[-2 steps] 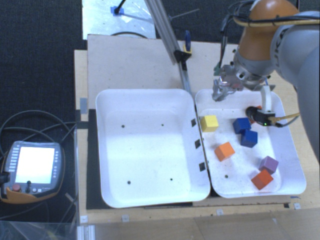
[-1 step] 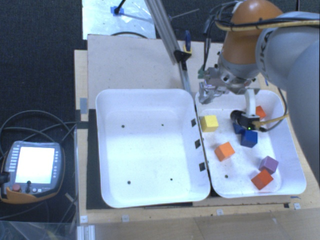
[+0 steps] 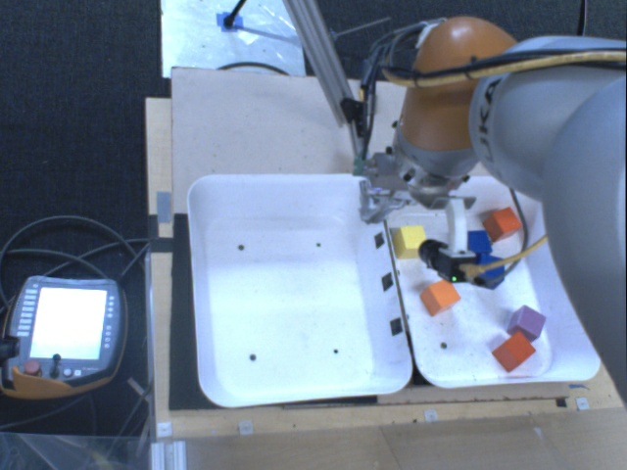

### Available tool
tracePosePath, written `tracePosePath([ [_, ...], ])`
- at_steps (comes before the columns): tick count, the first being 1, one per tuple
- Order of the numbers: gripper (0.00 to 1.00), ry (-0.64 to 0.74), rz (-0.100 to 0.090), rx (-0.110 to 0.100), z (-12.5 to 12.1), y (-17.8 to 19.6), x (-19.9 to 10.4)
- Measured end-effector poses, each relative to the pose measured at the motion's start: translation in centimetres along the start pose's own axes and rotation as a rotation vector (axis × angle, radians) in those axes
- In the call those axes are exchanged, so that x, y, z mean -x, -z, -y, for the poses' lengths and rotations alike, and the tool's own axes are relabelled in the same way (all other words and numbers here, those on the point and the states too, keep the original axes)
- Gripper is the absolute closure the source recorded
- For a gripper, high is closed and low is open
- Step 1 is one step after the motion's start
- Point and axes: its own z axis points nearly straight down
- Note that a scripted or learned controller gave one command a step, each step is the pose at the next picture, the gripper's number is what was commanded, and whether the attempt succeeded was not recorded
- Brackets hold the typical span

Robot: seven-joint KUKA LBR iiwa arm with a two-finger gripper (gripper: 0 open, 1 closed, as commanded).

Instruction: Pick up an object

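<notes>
Beside the pincer, a yellow block sits flat, roughly cubic.

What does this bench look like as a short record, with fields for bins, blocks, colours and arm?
bins: left bin and right bin, white, side by side
blocks: all in right bin
colours: yellow block, blue block, purple block, far orange block, middle orange block, near red block
arm: reaches in from right, over right bin's far end
</notes>
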Motion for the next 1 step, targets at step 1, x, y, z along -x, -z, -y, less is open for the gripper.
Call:
tracePosePath([
  [1,1.0,0.0,0.001,-0.001,3.31,0.54,-3.98],
])
